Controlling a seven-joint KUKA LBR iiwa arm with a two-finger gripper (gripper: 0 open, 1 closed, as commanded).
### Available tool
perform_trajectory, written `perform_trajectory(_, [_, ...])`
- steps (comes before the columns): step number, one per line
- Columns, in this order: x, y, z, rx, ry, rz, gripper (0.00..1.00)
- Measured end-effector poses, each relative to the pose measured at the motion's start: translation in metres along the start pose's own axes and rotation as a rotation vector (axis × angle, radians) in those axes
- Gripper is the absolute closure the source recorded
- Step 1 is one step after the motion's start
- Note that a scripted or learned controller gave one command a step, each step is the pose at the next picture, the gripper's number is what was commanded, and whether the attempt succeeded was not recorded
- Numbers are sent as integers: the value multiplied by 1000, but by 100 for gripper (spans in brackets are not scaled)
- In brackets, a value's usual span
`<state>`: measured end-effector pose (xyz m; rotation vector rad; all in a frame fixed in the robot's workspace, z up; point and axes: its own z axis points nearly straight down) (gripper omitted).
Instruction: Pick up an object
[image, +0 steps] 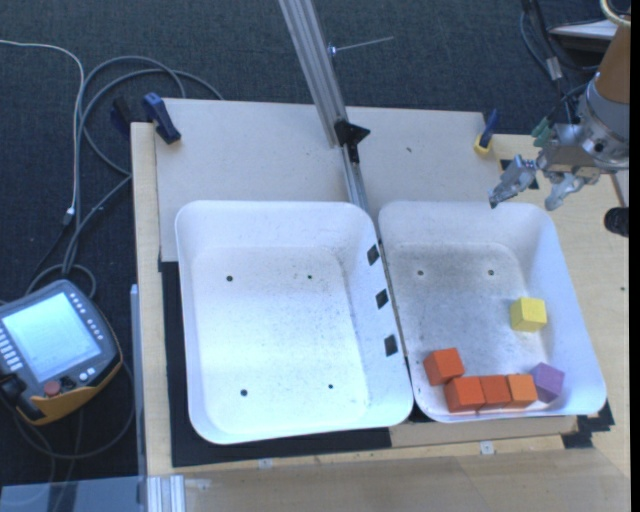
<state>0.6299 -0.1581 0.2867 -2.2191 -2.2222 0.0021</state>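
Blocks (487, 381) well below open gripper (531, 188).

We see the scene under even, fairly bright light from overhead. The two white bins (270, 225) come close to washing out, with only soft grey shading along their inner walls. Shadows are short and faint, the clearest a thin dark edge under the bins' near rims. The carpet (60, 230) stays dark and grainy. Overall sharpness is modest; small details look soft, and the arm (610, 100) at upper right is slightly blurred.
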Motion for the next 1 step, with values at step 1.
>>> perform_trajectory(1, [-50,-22,66,6,1,6,0])
